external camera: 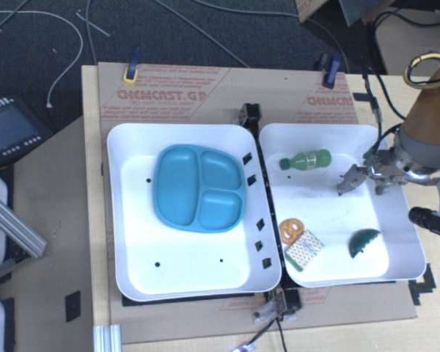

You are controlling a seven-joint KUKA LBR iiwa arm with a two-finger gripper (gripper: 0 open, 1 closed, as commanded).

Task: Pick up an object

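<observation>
the grey two-finger gripper (363, 180) hangs over the right white bin (330, 270) near its right wall, its fingers spread apart with nothing between them. a green plastic bottle (306, 160) lies on its side near the bin's far edge. a dark green wedge-shaped piece (364, 242) sits near the front right. a pretzel (291, 230) touches a patterned packet (305, 249) at front left. a blue divided plate (199, 188) rests in the left white bin (132, 262).
</observation>
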